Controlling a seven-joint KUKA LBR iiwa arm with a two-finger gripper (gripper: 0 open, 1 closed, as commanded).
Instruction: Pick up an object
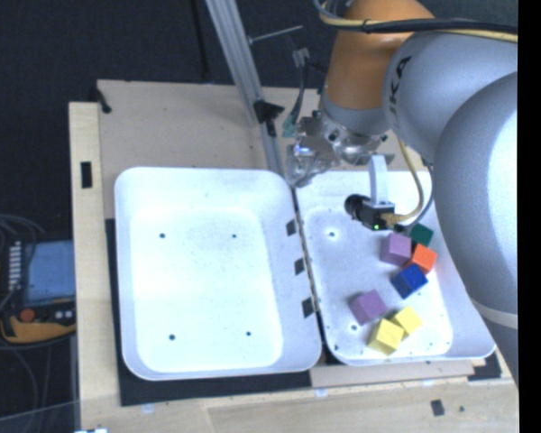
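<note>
Taking the right bin (343, 242) as the landmark: at its near edge two yellow cubes (395, 328) are lying touching each other, with a purple cube (368, 305) just beside them toward the bin's middle. A little farther in, along the bin's right side, a blue cube (409, 280), an orange cube (424, 257), a second purple cube (398, 247) and a green cube (421, 234) are sitting bunched together, likely heaped there so that any one of them can serve as the object to pick. None of them is being lifted; all are resting on the bin floor.

Farther still, over the bin's far left corner, the gripper (305, 162) is hanging at the end of the arm (451, 106), well apart from the cubes and close to the slanted metal rail (239, 57). Whether it is spread or closed I cannot tell, as the tip is too small and blurred, and no cube is showing there. A small black unit (368, 211) with a green light is dangling beside the wrist cable above the bin's far half
</note>
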